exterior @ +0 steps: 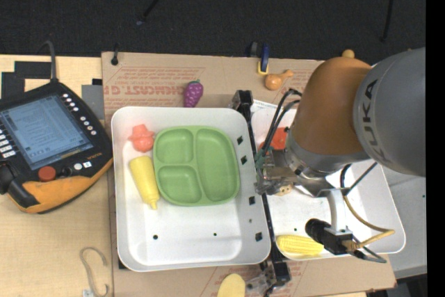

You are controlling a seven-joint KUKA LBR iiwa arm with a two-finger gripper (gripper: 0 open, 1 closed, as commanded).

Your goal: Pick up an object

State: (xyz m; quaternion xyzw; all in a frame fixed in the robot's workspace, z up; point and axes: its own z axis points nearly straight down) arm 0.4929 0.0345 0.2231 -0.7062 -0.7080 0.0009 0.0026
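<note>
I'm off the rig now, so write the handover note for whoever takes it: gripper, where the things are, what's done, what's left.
Gripper: hidden under the arm, which hangs over the right bin near its left wall; cannot tell whether it holds anything.
Left bin: green divided plate, yellow bottle-shaped toy and pink toy at its left side.
Right bin: corn cob at the near edge, something orange-red beside the arm.
On the cardboard outside the bins: purple grapes, small orange toy, yellow object.
Done: no pick visible.
Left: pick up an object, lift it clear.
</note>
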